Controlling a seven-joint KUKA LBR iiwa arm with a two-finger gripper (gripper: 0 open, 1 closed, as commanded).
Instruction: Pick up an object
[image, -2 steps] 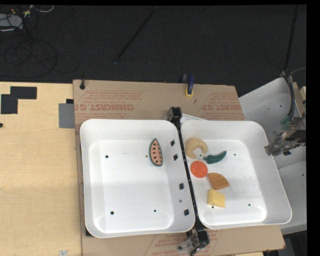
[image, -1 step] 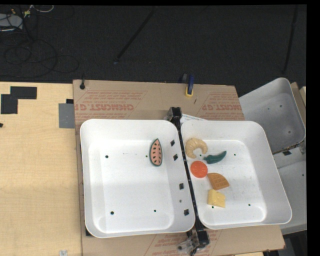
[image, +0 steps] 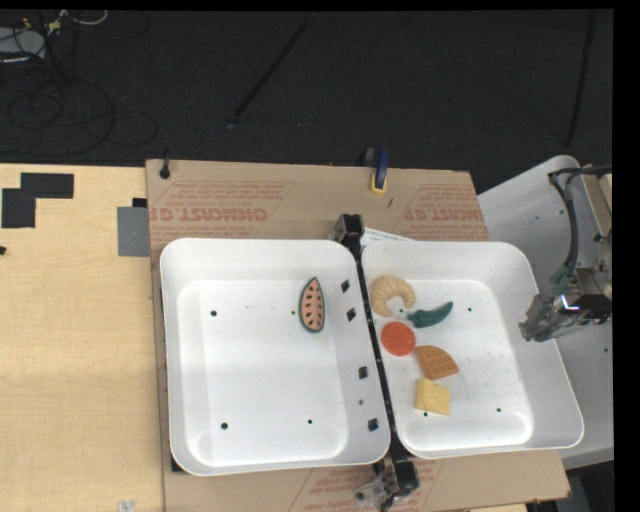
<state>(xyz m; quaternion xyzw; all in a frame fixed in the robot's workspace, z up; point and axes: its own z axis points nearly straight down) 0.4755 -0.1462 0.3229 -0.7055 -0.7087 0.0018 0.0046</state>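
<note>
The left bin (image: 190, 300) holds a watermelon slice (image: 313, 305) near its right wall. In the right bin (image: 520, 400), close to its left wall, lie a tan croissant (image: 392, 293), a dark green pepper (image: 431, 315), a red round tomato (image: 398, 338), an orange-brown wedge (image: 436, 361) and a yellow cheese block (image: 433, 397). My gripper (image: 537, 326) hangs at the right bin's right rim, far right of all these objects. I see nothing between its fingers.
A black divider (image: 366, 340) with clamps runs between the two bins. The bins rest on brown cardboard (image: 250, 205) on a wooden bench (image: 70, 340). A blue and yellow clamp (image: 378, 172) sits at the cardboard's far edge.
</note>
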